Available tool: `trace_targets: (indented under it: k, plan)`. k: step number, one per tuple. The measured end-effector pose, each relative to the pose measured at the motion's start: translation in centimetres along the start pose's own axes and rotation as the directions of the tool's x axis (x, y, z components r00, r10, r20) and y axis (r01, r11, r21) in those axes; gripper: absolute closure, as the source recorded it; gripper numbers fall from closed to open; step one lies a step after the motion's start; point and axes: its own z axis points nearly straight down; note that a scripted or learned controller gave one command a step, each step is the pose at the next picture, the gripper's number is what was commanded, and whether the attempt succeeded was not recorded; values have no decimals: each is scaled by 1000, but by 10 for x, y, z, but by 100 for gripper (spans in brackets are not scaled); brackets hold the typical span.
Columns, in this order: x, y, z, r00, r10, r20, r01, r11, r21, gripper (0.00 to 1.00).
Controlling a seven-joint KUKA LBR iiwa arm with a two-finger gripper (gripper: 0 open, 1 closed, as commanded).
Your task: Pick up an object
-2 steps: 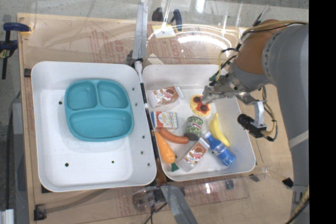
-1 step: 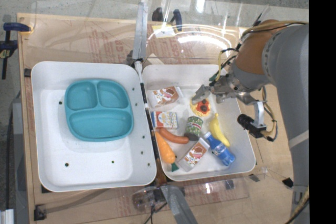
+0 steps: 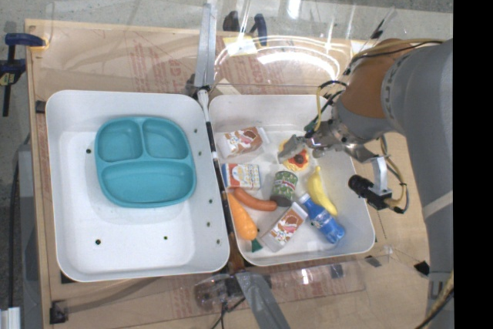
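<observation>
My gripper (image 3: 296,147) is down in the right bin (image 3: 350,243), low over its middle. Directly under its tip lies a small orange-red toy food piece (image 3: 300,160), and whether the two touch cannot be made out. Close by are a green can (image 3: 285,185), a yellow banana (image 3: 322,191) and a blue bottle (image 3: 323,222). The grey arm with its orange band (image 3: 370,85) comes in from the right.
The right bin also holds printed food packets (image 3: 243,141) (image 3: 245,176) (image 3: 283,229), a red sausage (image 3: 256,202) and an orange carrot (image 3: 245,223). In the left bin (image 3: 69,235), a teal divided plate (image 3: 146,160) lies toward the back. A cable and black connector (image 3: 370,193) hang off the wrist.
</observation>
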Motion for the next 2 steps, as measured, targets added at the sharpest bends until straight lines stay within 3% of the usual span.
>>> trace_targets:
  k: [1,2]
  plan:
    - [-2,2,-16,1000,-2,5,2,1000,-7,100]
    - [81,44,-104,995,-96,2,96,995,-4,100]
